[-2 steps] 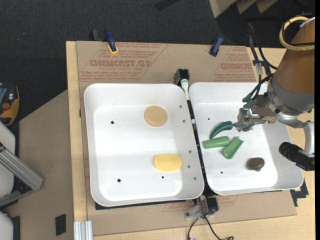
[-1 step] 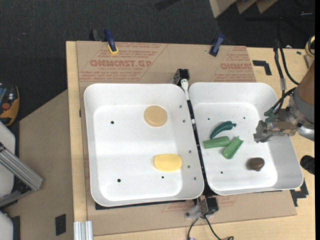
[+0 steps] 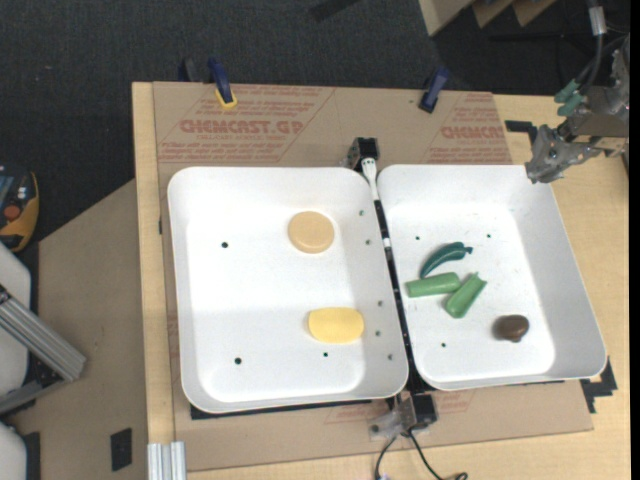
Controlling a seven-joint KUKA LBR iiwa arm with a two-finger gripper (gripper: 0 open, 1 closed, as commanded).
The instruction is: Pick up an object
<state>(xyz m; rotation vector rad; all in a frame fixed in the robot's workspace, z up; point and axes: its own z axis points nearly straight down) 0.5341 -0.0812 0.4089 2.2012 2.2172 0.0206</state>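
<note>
counter [image 3: 300, 118] first, then two white bins side by side: left bin [image 3: 200, 298] has a tan disc [image 3: 311, 232] and a yellow oval [image 3: 335, 325], right bin [image 3: 560, 268] has three green bits [image 3: 445, 280] bunched together plus a brown lump [image 3: 512, 328] off alone. claw [image 3: 548, 160] hangs at the right bin's far corner, can't tell how wide it is, holding nothing. i'd go for the brown lump, straight down, clear of the wall.

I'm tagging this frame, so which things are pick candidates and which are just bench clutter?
Candidates: tan disc, yellow piece, dark green pepper, two green pieces, brown lump.
Clutter: blue clamps, cardboard sheet.
</note>
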